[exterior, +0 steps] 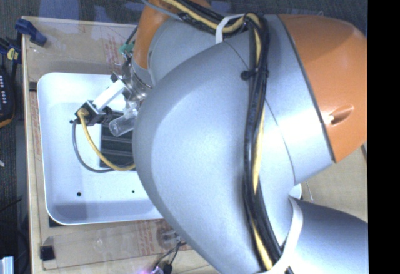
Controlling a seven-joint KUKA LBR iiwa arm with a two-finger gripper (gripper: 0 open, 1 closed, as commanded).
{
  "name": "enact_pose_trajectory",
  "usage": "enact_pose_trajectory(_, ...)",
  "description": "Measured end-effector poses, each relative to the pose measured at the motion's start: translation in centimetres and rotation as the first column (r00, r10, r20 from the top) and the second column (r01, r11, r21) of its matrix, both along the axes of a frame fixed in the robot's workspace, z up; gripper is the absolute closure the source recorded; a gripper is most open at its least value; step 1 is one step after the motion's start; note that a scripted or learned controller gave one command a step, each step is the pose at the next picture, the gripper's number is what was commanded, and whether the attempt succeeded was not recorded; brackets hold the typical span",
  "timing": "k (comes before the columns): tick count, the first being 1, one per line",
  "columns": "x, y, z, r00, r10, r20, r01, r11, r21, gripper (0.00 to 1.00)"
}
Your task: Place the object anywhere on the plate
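Note:
The grey arm [237, 141] with its orange band [331, 79] reaches in from the right and covers most of the view. Its wrist end hangs over the left white bin [62, 191]. A dark ribbed block, which I take for the gripper [117, 146], sits low over the bin's floor near its middle. A white bracket [107, 96] and a clear tube [122, 124] sit just above it. A yellow and black cable [84, 152] loops out to the left of the gripper. The arm hides whatever lies under it.
The left bin's floor shows bare white along its left and front parts. A wooden bench edge [94, 32] runs behind the bin. Blue and dark items [25, 32] lie at the far left edge. The arm hides the right side of the bench.

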State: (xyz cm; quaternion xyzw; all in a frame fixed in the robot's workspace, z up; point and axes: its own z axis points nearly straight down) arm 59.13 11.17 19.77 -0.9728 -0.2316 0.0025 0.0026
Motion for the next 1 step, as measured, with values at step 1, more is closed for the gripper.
enact_pose_trajectory(1,-0.03,-0.01,-0.09,1.000,0.000,-0.002,0.000,1.000,0.000,0.00)
